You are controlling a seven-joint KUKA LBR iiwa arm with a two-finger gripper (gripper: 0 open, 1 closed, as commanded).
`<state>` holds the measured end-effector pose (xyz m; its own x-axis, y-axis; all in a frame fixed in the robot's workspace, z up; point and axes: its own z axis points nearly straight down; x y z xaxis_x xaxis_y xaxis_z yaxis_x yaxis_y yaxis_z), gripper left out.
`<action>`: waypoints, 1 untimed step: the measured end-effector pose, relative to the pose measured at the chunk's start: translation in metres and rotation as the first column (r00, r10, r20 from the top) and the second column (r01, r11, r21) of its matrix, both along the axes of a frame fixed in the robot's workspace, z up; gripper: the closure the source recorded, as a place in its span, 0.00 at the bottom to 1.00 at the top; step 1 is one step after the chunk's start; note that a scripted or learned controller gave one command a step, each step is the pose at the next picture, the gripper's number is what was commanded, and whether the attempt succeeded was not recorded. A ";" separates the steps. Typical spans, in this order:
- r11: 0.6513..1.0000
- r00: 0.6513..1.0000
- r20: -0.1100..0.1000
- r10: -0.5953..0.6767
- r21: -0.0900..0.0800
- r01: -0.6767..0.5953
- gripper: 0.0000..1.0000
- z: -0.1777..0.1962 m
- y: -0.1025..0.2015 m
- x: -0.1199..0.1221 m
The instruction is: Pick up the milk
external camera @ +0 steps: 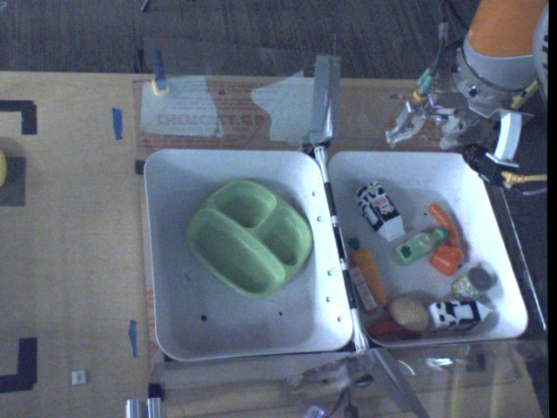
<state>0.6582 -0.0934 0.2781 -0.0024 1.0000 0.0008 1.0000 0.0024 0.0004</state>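
Matt green plastic plate (251, 236), smooth white plastic bins (174, 190), wooden bench (70, 233)

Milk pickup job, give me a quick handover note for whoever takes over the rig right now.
Pincer: open, holding nothing, above the far edge of the right bin.
Milk: a cow-print carton lies in the right bin's far left part; a second cow-print carton lies at its near edge beside a brown egg-shaped item.
Left bin holds a green divided plate.
Done: nothing yet.
Left: descend, grasp a carton, lift.

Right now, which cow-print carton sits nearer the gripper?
The cow-print carton at the right bin's upper left, below the gripper; the other carton lies along the bottom edge.
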 end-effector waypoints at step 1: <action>0.982 0.982 0.002 0.190 -0.001 -0.190 0.00 -0.151 -0.008 -0.026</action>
